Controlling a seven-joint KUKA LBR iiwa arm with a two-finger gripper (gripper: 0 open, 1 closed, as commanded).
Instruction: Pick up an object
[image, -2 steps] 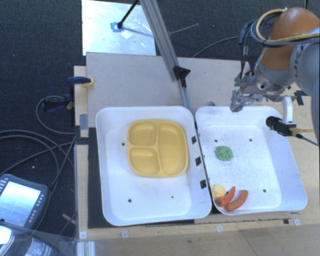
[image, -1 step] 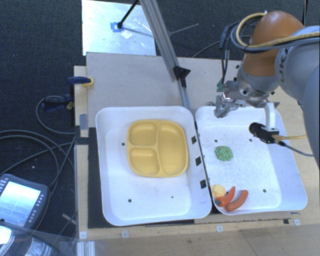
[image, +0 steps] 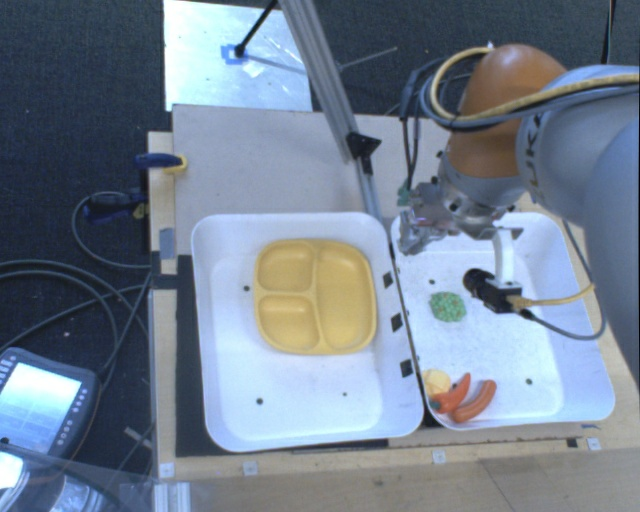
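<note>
My gripper (image: 412, 238) hangs over the far left corner of the right bin (image: 560, 330), close to the divider between the two bins. Nothing shows in its grasp. A green lumpy object (image: 447, 306) lies on the bin floor, a little nearer and to the right of the gripper. At the bin's near left corner sit a small yellow piece (image: 436, 381) and two orange-red sausage-shaped pieces (image: 468, 396), side by side and touching.
A yellow divided plate (image: 315, 296) lies in the left bin (image: 230, 400). A black and white attachment (image: 495, 283) with a yellow cable juts from the wrist over the right bin. A metal pole (image: 325, 80) slants down to the bins' far edge.
</note>
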